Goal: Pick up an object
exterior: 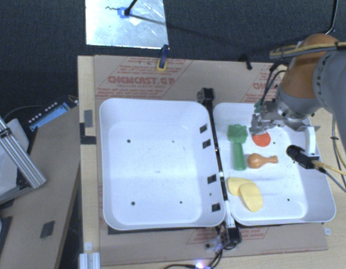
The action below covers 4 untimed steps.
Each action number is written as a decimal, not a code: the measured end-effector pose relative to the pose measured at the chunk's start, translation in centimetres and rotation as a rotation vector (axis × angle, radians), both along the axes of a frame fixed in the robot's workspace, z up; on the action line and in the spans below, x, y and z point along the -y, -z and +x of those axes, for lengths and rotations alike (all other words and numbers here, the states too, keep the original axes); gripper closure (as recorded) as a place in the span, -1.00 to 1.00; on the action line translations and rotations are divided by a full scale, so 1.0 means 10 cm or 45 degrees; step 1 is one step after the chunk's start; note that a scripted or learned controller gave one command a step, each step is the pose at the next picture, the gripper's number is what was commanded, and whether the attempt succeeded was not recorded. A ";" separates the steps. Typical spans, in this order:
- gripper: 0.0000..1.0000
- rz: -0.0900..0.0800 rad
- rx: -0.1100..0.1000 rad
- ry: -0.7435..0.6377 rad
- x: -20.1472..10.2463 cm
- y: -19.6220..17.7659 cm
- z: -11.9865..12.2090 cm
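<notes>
**Arm low over the right bin, four items below**

Camera view, from above at a slant. Printed in red on the brown cardboard sheet [178, 72] under the bins: "CHEMCAST GP", repeated in rows, smaller lines unreadable. No other legible writing.

Two white bins side by side at frame centre: left bin [156, 161], right bin [296, 200], joined along a black hinged strip. In the right bin, four items: one green tool-shaped piece [238, 144] lying lengthwise at the bin's left, one round orange-red disc [262, 140] toward the upper middle, one tan drumstick-shaped piece [261, 160] just below the disc, one yellow piece [247, 193] at the lower left.

Gripper [261, 123] at the right bin's upper part, directly above the orange-red disc, near the green piece's head. Finger spread: cannot tell; nothing seen between them.

Beneath the cardboard, a light wooden bench; dark carpet beyond at the top of the frame, with one shiny silver sheet [126, 14] at upper left.
</notes>
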<state>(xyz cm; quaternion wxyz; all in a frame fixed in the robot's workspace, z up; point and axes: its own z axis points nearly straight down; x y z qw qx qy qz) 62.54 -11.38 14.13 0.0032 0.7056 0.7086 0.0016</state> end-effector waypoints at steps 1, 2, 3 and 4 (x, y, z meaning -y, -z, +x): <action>1.00 0.005 0.001 -0.007 -0.60 -0.47 0.07; 1.00 0.005 -0.001 -0.006 -0.99 -0.63 0.32; 1.00 0.007 0.002 -0.008 -1.58 -1.17 0.45; 1.00 0.008 0.014 -0.010 -2.28 -2.54 0.44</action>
